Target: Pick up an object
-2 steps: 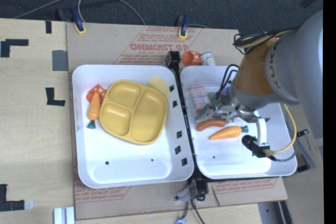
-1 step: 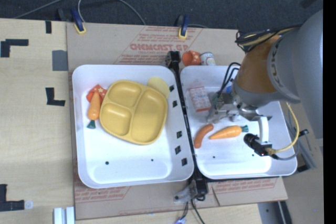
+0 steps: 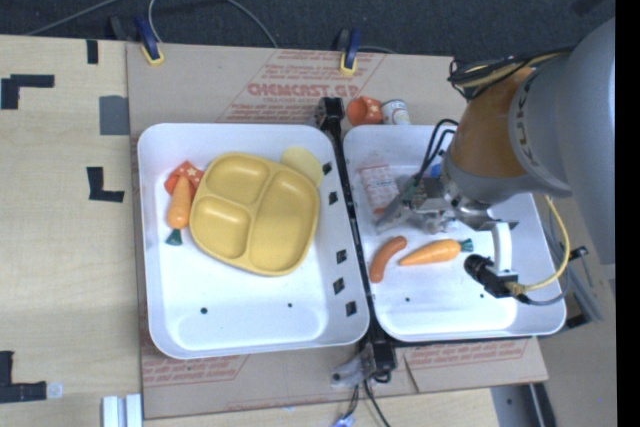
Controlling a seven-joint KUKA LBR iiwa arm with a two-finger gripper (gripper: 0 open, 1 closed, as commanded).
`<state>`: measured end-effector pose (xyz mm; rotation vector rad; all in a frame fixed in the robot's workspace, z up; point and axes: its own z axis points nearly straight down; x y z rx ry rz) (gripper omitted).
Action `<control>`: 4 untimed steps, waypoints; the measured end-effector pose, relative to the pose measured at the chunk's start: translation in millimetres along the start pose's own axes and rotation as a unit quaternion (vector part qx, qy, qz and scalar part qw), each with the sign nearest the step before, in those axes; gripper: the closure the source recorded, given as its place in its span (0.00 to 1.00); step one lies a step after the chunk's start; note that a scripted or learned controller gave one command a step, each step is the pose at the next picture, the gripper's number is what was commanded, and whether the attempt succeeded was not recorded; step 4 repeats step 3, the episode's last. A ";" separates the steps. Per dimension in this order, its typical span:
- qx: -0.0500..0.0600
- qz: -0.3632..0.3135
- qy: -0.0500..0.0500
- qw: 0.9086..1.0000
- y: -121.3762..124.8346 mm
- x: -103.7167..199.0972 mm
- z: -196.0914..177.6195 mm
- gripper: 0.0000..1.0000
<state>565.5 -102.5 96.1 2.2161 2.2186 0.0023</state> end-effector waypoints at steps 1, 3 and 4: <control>0.000 0.000 0.001 1.000 -46.3 5.3 9.3 0.00; 0.003 -0.001 0.002 1.000 -26.0 93.3 -88.5 1.00; 0.003 -0.001 0.002 1.000 -26.0 93.3 -88.5 1.00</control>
